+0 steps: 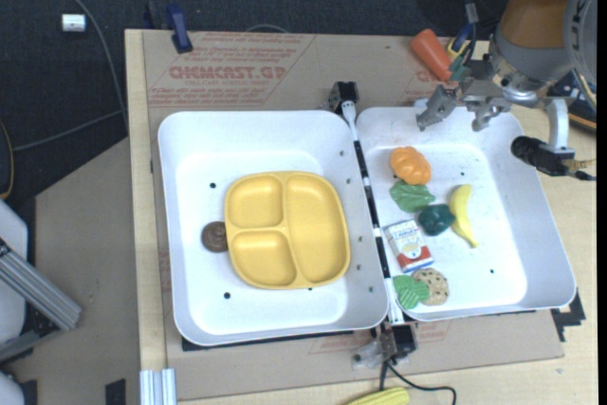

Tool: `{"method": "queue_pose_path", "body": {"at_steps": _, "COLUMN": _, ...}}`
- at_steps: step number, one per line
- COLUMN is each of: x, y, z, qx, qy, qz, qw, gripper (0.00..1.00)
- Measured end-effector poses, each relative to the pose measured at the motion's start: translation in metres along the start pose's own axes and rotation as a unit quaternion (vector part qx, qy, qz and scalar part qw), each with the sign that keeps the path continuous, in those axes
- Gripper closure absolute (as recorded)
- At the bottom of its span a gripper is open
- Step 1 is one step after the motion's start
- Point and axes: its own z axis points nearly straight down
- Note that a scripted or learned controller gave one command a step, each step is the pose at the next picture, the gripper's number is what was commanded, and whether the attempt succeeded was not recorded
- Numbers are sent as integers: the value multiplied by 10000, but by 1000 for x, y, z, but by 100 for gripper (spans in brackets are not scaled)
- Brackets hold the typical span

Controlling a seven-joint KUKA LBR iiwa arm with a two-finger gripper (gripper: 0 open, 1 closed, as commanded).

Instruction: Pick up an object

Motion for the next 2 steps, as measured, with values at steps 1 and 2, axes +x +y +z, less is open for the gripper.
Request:
{"method": "queue_pose_path", "body": {"at_steps": 1, "x": 13, "y": -8, "z": 120, "qx": -1, "qy": 0, "qz": -2, "qw": 10000, "gripper": 0}}
{"method": "queue_pose_path", "body": {"at_steps": 2, "x": 13, "y": -7, "z": 109, "qx": -20, "qy": -2, "qz": 0, "qw": 10000, "gripper": 100}}
